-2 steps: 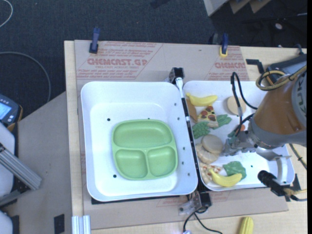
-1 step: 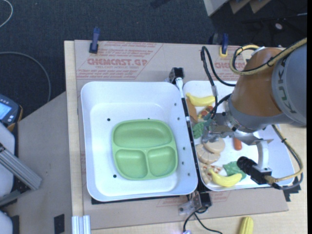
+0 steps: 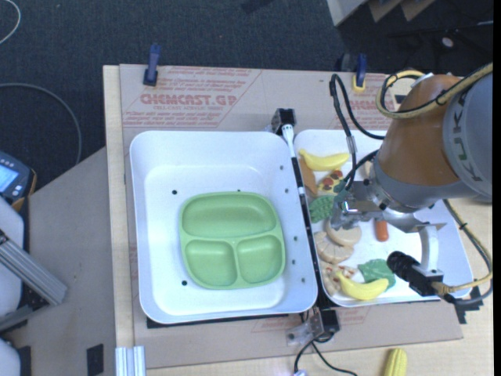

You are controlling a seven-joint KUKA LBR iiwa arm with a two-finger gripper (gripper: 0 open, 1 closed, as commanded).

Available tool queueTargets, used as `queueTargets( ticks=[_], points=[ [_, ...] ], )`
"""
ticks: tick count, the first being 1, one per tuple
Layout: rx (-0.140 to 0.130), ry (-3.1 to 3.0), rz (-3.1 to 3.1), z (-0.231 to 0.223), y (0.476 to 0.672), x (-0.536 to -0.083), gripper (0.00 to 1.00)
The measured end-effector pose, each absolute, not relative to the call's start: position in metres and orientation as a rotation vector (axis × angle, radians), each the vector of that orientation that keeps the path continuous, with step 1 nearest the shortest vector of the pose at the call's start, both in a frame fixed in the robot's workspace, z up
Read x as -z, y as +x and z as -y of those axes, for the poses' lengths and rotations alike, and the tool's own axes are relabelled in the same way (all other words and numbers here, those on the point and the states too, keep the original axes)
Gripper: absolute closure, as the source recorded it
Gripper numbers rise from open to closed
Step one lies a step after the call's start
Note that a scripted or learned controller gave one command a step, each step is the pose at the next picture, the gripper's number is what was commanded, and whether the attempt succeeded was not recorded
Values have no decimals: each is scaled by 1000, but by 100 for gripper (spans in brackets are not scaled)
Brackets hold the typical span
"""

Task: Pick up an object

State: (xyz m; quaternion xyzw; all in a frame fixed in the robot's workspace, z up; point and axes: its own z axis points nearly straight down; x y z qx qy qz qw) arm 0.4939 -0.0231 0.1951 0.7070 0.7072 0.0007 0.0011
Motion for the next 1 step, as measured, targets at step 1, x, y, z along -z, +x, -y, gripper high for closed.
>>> queueTargets(
  ticks=[1],
  points=[
    [-24,2203,-2227,-45,493,-340,100]
  ],
)
